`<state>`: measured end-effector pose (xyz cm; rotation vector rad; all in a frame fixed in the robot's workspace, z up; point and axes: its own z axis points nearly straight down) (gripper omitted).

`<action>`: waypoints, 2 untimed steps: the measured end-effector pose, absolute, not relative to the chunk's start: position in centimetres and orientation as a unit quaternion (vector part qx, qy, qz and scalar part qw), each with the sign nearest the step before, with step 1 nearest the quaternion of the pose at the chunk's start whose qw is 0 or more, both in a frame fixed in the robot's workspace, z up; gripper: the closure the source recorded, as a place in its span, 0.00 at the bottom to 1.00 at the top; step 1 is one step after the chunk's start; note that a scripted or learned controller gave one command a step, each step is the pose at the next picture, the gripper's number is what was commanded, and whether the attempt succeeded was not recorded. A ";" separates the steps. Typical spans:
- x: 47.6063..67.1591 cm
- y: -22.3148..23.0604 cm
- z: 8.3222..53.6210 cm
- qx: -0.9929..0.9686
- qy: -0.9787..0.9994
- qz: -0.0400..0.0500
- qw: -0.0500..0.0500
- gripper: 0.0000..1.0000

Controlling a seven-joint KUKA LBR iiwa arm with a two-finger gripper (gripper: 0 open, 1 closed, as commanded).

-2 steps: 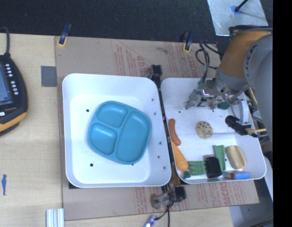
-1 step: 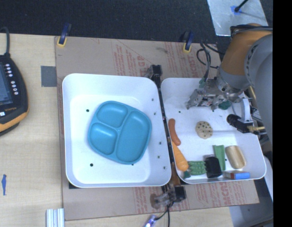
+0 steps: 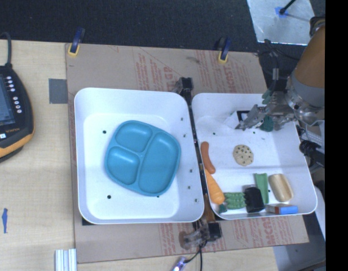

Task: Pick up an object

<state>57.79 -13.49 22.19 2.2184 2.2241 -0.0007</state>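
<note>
The plate lies in the left bin, and the cookie lies in the right bin, with the sausage to its left.

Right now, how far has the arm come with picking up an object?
Done: the pincer is over the right bin, near its far edge. In hand: nothing visibly between its fingers. Left: take one item, such as the cookie, hot dog or carrot, all lying in the bin.

One fixed camera above the bench; slanted downward over both bins.
</note>
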 end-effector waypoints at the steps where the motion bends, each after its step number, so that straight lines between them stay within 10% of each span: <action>1: 65.6 -16.4 16.7 0.706 0.708 -0.001 -0.001 0.00; 2: 53.9 -16.8 20.1 0.706 0.708 -0.001 -0.001 0.00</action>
